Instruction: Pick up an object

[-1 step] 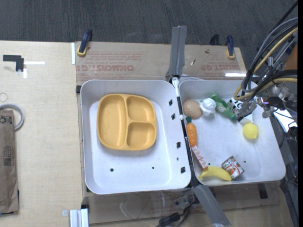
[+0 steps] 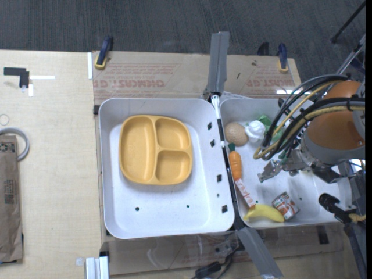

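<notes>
At the lower edge of the frame you have the near rim of the right bin (image 2: 302,221). Just inside it a yellow banana (image 2: 265,214) lies in the bin's lower left corner, with a small crushed red-and-white can (image 2: 285,206) touching its right end.

Further up, an orange carrot (image 2: 235,164) lies along the bin's left wall, green top pointing up the frame. The end effector (image 2: 272,170) sits right of the carrot at mid-height of the bin, low over the white floor; you cannot tell whether it is open or closed, and nothing can be made out in its grasp. The grey arm with its orange band (image 2: 336,124) and a bundle of hoses comes in from the right edge.

Beyond the carrot, a brown egg-shaped object (image 2: 235,133) rests near the bin's upper left, with a white object (image 2: 254,130) and a green item (image 2: 265,121) just beside it, partly behind the hoses.

In the left bin (image 2: 116,214) a yellow divided plate (image 2: 156,150) lies flat, centre-left of frame. Brown cardboard (image 2: 151,77) covers the worktop (image 2: 46,156) beyond both bins.
</notes>
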Action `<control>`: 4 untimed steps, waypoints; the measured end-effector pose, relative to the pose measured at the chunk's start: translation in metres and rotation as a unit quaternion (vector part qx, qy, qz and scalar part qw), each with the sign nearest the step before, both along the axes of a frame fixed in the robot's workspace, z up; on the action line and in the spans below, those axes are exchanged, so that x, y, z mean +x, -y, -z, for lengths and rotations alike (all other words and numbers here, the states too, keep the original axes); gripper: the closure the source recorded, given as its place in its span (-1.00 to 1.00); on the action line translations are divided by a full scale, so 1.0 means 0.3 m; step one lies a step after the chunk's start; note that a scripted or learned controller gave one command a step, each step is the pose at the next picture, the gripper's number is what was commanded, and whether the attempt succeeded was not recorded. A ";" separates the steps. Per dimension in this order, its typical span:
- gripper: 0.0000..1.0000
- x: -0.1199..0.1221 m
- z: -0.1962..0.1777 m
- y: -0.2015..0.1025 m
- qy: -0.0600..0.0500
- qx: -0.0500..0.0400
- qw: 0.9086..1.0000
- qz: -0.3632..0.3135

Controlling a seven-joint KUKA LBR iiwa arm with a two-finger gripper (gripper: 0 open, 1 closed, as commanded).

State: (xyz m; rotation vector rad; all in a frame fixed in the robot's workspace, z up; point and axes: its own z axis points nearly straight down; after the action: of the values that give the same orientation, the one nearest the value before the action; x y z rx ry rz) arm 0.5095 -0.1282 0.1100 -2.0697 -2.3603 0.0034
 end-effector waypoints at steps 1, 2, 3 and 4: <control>-1.00 -0.028 0.063 -0.104 0.001 0.000 0.995 -0.104; -1.00 0.145 0.062 -0.089 0.002 0.000 0.990 -0.142; -1.00 -0.067 -0.151 0.142 0.001 -0.001 0.989 -0.147; -1.00 0.028 0.063 -0.092 0.001 0.000 0.989 -0.151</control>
State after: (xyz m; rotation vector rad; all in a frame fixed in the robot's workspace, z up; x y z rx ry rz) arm 0.5180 -0.1007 0.0911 -1.6910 -2.6470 0.0021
